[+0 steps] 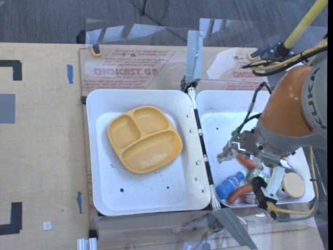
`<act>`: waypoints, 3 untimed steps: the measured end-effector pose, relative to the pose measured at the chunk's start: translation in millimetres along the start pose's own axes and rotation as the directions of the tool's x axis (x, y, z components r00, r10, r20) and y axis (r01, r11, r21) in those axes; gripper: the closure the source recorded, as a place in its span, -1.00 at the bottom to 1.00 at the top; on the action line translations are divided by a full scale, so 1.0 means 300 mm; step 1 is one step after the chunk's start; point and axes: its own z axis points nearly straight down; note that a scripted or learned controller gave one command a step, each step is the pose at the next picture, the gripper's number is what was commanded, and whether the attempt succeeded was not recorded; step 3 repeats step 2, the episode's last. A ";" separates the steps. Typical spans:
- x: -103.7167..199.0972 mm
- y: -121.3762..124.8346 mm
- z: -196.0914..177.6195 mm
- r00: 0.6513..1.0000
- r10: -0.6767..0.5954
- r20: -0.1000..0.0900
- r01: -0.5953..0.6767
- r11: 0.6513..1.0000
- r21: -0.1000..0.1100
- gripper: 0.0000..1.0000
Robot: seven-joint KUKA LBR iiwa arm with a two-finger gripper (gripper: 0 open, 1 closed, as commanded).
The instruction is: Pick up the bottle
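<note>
In the camera view, the arm (291,108) reached from the right, bent down over the right bin (218,105). Its gripper (256,165) hung just above the blue bottle (229,184), which lay near the bin's front edge, seemingly untouched; finger state unclear.

A robotics lab: a plywood worktop (41,155) marked with black and blue tape carries two white bins (99,155), with taped cardboard (130,69) behind, loose cables (145,4) across grey carpet at top, and an industrial arm (291,108) at right.

Bright, even overhead light, soft shadows, mild glare on the white bins (99,139), slightly soft focus.
</note>
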 end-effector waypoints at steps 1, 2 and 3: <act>0.075 -0.014 0.000 1.000 -0.027 -0.001 0.027 1.000 0.001 -1.00; 0.030 -0.006 0.000 1.000 0.029 0.000 -0.029 1.000 0.000 -1.00; 0.030 -0.006 0.000 1.000 0.029 0.000 -0.029 1.000 0.000 -1.00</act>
